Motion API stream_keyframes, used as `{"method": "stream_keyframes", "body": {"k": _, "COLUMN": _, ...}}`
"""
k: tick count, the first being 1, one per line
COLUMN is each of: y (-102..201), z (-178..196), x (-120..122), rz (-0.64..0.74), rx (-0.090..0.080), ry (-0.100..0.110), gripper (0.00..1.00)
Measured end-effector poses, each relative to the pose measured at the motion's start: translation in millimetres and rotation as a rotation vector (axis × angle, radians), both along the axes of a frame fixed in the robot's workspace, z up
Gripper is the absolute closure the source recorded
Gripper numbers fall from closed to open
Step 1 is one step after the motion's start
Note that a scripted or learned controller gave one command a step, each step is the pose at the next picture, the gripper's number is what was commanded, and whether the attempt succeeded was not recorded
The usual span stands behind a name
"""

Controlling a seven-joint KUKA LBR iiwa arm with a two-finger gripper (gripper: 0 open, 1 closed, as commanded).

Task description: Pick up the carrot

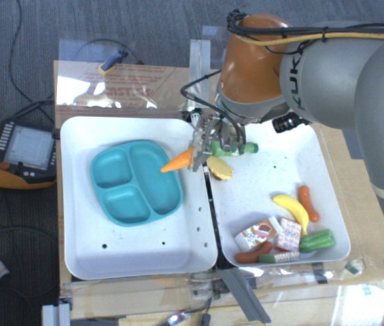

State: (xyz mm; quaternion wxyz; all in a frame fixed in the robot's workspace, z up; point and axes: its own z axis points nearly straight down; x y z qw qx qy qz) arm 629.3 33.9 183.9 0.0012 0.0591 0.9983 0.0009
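Carrot (178, 161) juts from the tool (198, 156) – fingers clamped on its thick end, partly hidden.

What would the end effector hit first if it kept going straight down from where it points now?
Most likely the raised white rims where both bins meet, beside the teal three-compartment plastic tray. The end effector holds the orange carrot, though depth is unclear.

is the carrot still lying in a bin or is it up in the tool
Up in the tool, it seems. The carrot sticks out sideways from the tool at its thick end, its tip over the blue tray in the left bin.
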Motion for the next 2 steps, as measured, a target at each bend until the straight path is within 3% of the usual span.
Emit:
{"method": "stream_keyframes", "body": {"k": 1, "y": 31.7, "z": 41.2, "x": -60.3, "rz": 0.219, "rx": -0.001, "ry": 0.001, "gripper": 1.00}}
{"method": "stream_keyframes", "body": {"k": 2, "y": -62.4, "z": 30.9, "x": -88.7, "rz": 0.475, "rx": -0.004, "ry": 0.001, "gripper": 1.00}}
